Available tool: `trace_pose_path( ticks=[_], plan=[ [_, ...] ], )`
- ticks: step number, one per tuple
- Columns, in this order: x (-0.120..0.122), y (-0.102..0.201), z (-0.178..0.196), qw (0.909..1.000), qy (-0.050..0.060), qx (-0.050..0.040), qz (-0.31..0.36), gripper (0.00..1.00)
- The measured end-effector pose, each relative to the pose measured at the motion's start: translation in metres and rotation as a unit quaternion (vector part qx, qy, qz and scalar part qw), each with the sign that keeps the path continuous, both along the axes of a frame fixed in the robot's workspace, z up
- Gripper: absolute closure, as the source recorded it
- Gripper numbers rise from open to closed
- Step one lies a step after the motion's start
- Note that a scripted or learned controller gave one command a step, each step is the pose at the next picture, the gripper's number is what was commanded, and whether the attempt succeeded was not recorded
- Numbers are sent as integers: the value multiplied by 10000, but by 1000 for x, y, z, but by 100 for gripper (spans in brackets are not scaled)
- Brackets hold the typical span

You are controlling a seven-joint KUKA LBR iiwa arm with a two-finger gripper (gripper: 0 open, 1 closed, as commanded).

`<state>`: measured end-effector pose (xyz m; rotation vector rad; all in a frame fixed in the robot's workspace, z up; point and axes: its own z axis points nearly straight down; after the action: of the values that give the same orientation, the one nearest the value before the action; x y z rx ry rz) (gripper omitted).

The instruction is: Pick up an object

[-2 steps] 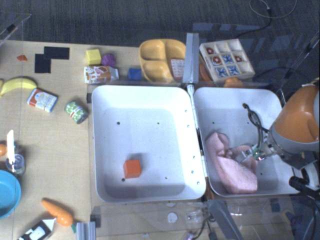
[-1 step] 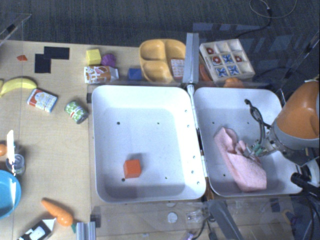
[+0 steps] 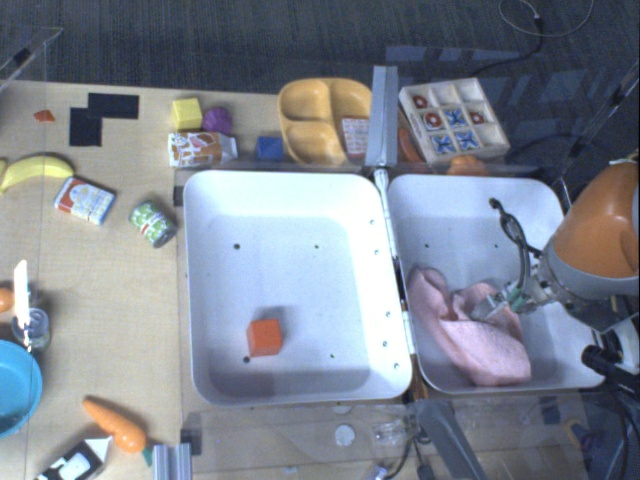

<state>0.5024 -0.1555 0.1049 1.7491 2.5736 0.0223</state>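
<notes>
You see two white bins side by side on the bench. In the right bin (image 3: 470,203) a pink cloth (image 3: 470,333) lies crumpled along the bin's left and lower part, and the gripper (image 3: 500,303) is down at the cloth's upper right edge, touching it or just above it. You cannot tell from this view whether the jaws are open or closed, nor whether any fold of cloth sits between them. The arm (image 3: 600,238), with its orange band, comes in from the right over the bin's right wall. In the left bin (image 3: 290,193) an orange block (image 3: 265,337) rests alone on the floor, toward the lower left corner. Behind the bins you have a yellow divided tray (image 3: 315,118) and a board with crosses and rings (image 3: 453,118). On the bench to the left lie a banana (image 3: 35,171), a small carton (image 3: 84,200), a can (image 3: 152,222), a carrot (image 3: 115,423) and a blue bowl (image 3: 15,388).
</notes>
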Motion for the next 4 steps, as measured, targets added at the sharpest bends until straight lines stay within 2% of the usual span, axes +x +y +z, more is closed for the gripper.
trace_pose_path(
  ticks=[1,2,3,4],
  plan=[
    [2,-7,-14,9989,85,30,-462,0],
    [6,-7,0,9990,20,17,-447,100],
    [6,-7,0,9990,20,16,-449,0],
    [19,1,-14,9999,87,4,-58,0]
  ],
)
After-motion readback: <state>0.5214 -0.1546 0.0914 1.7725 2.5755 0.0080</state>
